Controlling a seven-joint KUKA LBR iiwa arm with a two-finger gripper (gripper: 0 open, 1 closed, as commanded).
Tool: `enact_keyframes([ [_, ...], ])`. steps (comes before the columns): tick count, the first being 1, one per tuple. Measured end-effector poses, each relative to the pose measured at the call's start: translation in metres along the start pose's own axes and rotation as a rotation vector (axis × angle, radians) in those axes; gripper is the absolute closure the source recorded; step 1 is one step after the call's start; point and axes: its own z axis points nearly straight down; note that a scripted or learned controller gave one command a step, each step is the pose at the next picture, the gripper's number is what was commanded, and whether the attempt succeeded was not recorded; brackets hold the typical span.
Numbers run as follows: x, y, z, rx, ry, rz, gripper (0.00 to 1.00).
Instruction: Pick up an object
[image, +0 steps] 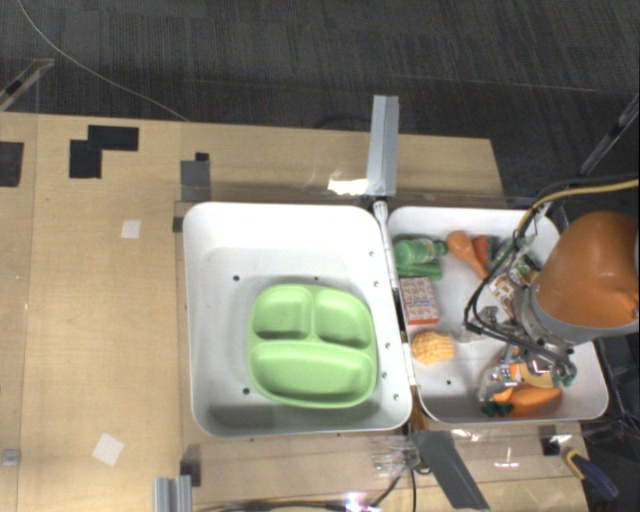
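Observation:
The right bin (455, 385) holds several small items. A green bottle (418, 252) and an orange carrot-shaped piece (466, 250) lie at its far side. A red-and-white packet (418, 300) and a yellow corn piece (432, 347) sit along its left wall. An orange item with a green end (532, 399) lies in the near right corner. My gripper (512, 377) hangs low over that corner, just above and touching or nearly touching the orange item. The arm's orange band and cables hide the bin's right side.
The left bin (205, 300) contains a green divided plate (312, 345). A grey metal post (383, 145) rises behind the seam between the bins. The wooden bench spreads to the left.

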Motion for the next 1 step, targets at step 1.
enact_keyframes([
  [1,-0.0050,0.0005,-0.0122,0.003,-0.013,-0.006,1.00],
])
